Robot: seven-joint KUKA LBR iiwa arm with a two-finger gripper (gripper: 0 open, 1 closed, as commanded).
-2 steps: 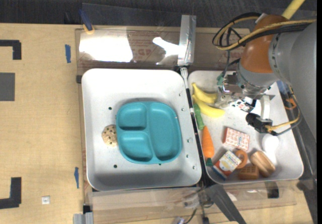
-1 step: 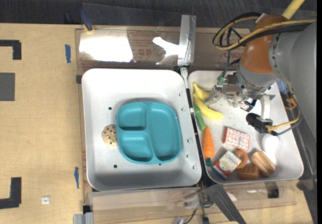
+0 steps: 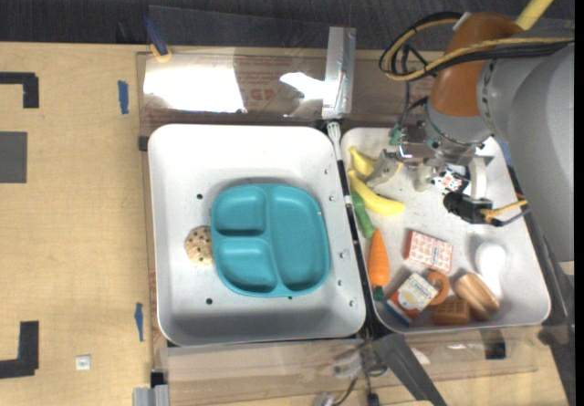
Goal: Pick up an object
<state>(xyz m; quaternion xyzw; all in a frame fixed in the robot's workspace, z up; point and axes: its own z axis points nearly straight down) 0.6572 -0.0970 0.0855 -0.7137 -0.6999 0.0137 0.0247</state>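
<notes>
Gripper (image 3: 422,165) low in right bin (image 3: 525,254), rear end
Banana (image 3: 372,191) just left of it; apart, not held; can't tell gripper state; carrot (image 3: 378,263) nearer camera

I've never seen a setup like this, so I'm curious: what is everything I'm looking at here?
Bins: two, white, side by side on the bench.
Tray: one, teal, three compartments, left bin.
Cookie: one, tan, left bin, beside the tray.
Bananas: two, yellow, right bin, upper left.
Carrot: one, orange, right bin's left edge.
Box: one, red and white, right bin, middle.
Bread: one, brown, right bin, lower right.
Arm: one, grey with orange band, from the right.
Hand: one, over the right bin's top.
</notes>
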